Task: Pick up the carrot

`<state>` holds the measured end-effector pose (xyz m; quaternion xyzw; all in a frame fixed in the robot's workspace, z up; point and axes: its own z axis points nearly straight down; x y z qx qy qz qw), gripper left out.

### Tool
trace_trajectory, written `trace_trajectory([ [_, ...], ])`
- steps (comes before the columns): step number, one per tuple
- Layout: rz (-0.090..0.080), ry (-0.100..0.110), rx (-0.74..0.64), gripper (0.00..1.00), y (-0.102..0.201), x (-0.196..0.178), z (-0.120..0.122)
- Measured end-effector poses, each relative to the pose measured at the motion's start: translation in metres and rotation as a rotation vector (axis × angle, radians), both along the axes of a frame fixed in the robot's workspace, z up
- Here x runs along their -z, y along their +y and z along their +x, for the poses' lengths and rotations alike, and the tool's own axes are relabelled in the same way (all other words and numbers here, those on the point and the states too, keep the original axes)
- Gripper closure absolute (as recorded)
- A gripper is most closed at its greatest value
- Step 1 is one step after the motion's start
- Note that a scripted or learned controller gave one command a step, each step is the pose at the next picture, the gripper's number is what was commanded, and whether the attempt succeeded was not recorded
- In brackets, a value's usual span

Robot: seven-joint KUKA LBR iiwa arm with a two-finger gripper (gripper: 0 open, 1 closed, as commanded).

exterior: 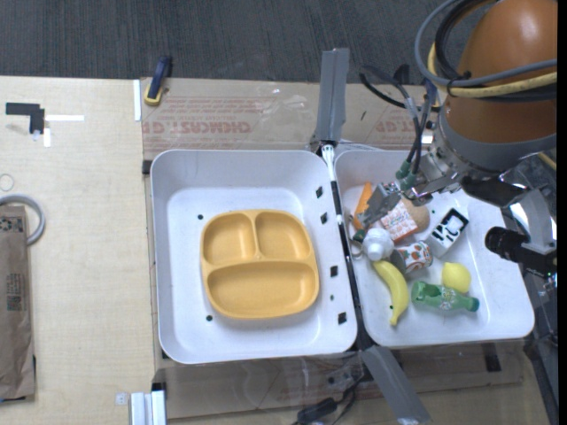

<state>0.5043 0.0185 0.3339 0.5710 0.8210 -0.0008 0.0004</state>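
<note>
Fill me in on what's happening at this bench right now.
A KUKA arm reaches in from the right with its gripper lowered into the right bin, right at the carrot near that bin's upper left corner. The carrot is in the bin among a pile of toy items: a banana, a lemon and a green bottle. The left bin holds a yellow divided plate. Whether the carrot is gripped can't be judged from this angle.

A yellow divided plate (pixel 260 264) lies in the left bin (pixel 168 264). In the right bin (pixel 496 321) lie a banana (pixel 393 289), a lemon (pixel 455 277) and a green bottle (pixel 443 298), close together.
</note>
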Motion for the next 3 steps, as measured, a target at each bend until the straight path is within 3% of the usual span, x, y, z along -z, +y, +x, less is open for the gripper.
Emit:
trace_trajectory([
  [1, -0.001, 0.004, 0.175, 0.0, 0.054, 0.068, -0.012],
  [2, -0.001, 0.0, 0.139, 0.0, -0.032, 0.007, 0.026],
  [3, -0.001, 0.0, 0.072, 0.0, -0.067, -0.016, 0.021],
])
